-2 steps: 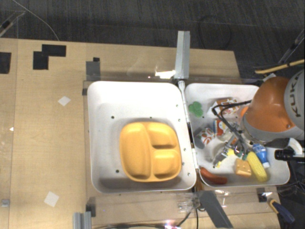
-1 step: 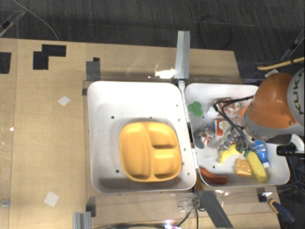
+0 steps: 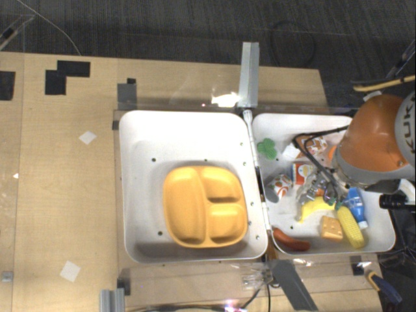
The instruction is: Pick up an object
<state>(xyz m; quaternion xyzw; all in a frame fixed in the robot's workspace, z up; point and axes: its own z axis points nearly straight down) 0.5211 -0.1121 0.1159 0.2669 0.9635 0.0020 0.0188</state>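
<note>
— Toy food fills the right bin [image 3: 390,242], does it?

— Yes. Lots of small things lie close together in it. A yellow corn cob [image 3: 349,225] lies near the front right corner. A block of cheese [image 3: 331,229] sits just beside it, on its left. A blue bottle [image 3: 355,208] lies just behind the corn.

— What else is in that bin?

— A red sausage [image 3: 290,239] lies along the front wall. A green toy [image 3: 266,149] sits near the back left corner. A banana [image 3: 311,210] lies in the middle. Some small red and white packs [image 3: 303,172] lie behind it.

— Where is the hand?

— The hand [image 3: 316,192] hangs over the middle of the right bin, just above the banana. The grey arm [image 3: 372,142] with its orange band comes in from the right and hides part of the bin.

— Is the hand open or closed?

— I cannot tell. It is small and dark, with wires around it.

— What is in the left bin [image 3: 140,174]?

— A yellow tray [image 3: 204,205] with three parts lies in it, toward the front right. Both bins sit side by side on the wooden bench [image 3: 58,194].
</note>
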